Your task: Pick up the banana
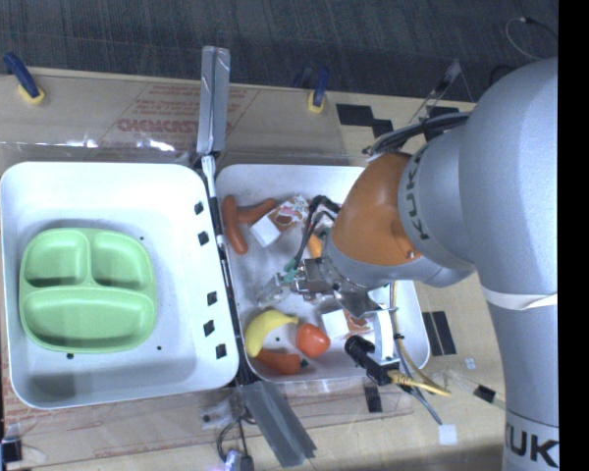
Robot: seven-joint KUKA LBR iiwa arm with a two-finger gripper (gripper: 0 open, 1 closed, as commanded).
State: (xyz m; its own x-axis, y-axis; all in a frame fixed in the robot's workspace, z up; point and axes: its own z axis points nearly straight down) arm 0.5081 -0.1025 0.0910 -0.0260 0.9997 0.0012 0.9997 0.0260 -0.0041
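The gripper (314,281) hung low inside the right bin (412,337), its state impossible to tell beneath the wrist. "KU" showed on the arm (491,204). The banana (264,328) lay just left, touching a tomato (312,340) near the front wall; a sausage (234,226) lay behind.

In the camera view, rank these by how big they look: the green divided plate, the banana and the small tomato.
Largest to smallest, as they look:
1. green divided plate, in the left bin, by far the largest.
2. banana, in the right bin.
3. tomato, touching the banana's right end, somewhat smaller than the banana.
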